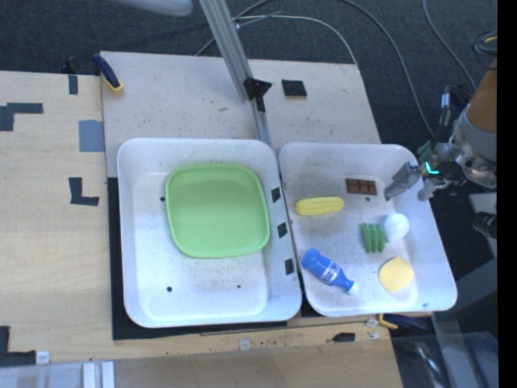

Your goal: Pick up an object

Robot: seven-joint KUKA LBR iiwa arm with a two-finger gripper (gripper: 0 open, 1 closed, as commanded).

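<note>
The grey two-finger gripper [410, 182], fingers spread and holding nothing, hovers over the right-hand shallow white bin's [339, 162] far edge.

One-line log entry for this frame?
phase: approach | gripper: over right bin's far right rim, nothing held | right bin: corn, blue bottle, white ball | left bin: green plate

Robotics lab: taped plywood bench [48, 217], loose cables [323, 23] at top, twin white bins [133, 217].
</note>
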